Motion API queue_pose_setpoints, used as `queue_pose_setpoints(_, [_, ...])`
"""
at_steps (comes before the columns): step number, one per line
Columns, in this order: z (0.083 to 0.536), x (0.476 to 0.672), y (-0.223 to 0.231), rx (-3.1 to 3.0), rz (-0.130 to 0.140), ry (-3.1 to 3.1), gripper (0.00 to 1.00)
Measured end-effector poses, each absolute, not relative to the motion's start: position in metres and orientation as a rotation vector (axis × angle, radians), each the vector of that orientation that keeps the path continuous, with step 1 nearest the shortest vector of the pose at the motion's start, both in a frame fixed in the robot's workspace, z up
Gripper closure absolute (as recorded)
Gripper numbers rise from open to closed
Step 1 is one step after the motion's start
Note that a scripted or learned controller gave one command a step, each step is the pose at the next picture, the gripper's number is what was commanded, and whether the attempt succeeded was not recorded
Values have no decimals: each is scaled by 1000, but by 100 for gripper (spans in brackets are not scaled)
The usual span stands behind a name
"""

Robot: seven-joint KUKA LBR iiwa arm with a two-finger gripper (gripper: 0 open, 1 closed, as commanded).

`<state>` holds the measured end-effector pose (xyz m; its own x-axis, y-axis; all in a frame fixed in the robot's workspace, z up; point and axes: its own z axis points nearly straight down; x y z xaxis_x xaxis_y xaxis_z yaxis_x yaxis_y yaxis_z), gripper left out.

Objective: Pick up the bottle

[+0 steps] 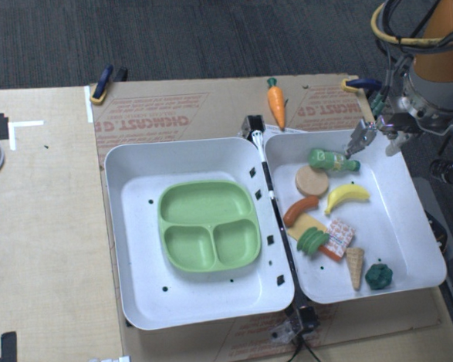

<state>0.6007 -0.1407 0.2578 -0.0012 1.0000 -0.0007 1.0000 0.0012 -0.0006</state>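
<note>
- Reaching in from the upper right of the frame, the grey arm [429, 85] with its orange band brings the pincer [360, 138] down over the upper edge of the right bin [402, 203].
- The pincer's tips sit just beside the right end of the green bottle [332, 160]; whether they are released or clenched cannot be told, and the bottle does not show between them.
- The bottle lies on its side in the upper part of the right bin, just above a round tan cookie [312, 181].
- Below these lie a banana [347, 196], a sausage [301, 207], an ice cream cone [356, 267] and a dark green lump [378, 275].
- The left bin [130, 245] holds a green divided plate [209, 225].
- A toy carrot [275, 102] rests on the cardboard [160, 115] covering the table, above the gap between the bins.
</note>
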Motion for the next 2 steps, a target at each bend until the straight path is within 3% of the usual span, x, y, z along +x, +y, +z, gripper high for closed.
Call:
queue_pose_setpoints(1, [267, 601, -141, 2216, -2, 2224, 100])
queue_pose_setpoints(2, [216, 546, -58, 2386, -2, 2044, 100])
